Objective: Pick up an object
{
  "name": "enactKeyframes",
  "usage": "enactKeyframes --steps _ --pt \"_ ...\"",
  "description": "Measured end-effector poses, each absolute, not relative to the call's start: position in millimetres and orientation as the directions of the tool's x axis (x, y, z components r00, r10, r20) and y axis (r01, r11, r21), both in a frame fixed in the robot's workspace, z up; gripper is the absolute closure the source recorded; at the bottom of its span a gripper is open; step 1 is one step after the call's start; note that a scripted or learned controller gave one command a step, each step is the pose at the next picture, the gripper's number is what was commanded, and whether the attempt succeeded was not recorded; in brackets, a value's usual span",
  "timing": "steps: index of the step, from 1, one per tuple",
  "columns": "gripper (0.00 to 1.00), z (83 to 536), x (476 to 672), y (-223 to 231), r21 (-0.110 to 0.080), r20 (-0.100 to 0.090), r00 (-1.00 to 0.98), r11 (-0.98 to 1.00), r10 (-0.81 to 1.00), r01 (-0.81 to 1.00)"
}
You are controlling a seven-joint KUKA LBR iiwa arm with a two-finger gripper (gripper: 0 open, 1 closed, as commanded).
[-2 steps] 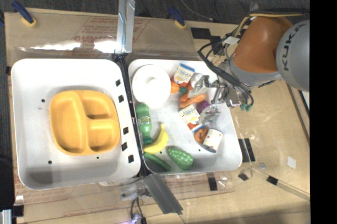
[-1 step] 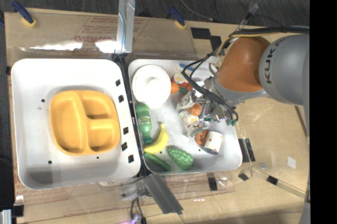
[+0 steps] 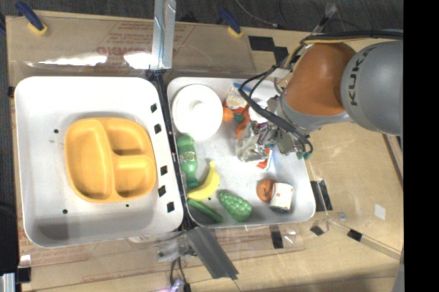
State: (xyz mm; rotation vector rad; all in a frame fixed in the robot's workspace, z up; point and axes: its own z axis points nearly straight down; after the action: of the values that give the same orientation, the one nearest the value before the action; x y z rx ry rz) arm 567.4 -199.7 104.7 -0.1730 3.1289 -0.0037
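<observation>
Right of centre in the frame, the gripper [image 3: 257, 143] reaches into the right bin [image 3: 302, 205] over a crinkled silver wrapper [image 3: 250, 147]; whether it grips anything I cannot tell. Lower down, a yellow banana [image 3: 208, 186] curves up to the right, between a green bottle [image 3: 186, 160] and a knobbly green fruit [image 3: 235, 205]. Far left, a yellow tray [image 3: 110, 159] fills the left bin [image 3: 34, 215].

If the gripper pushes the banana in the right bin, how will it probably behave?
The banana is curved, so it would probably pivot rather than slide straight. It looks like a smooth plastic toy, so likely light and somewhat slippery. It lies against the green bottle and near the bin wall, so a push may jam it there.
</observation>
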Motion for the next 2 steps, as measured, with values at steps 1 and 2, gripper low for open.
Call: enactKeyframes --steps 1,2 --pt "1.0 215.8 598.3 -170.5 -0.001 -0.008 -0.978 0.978 0.209 0.209" --pt "0.0 213.6 597.4 -170.5 -0.001 -0.004 -0.978 0.978 0.209 0.209"
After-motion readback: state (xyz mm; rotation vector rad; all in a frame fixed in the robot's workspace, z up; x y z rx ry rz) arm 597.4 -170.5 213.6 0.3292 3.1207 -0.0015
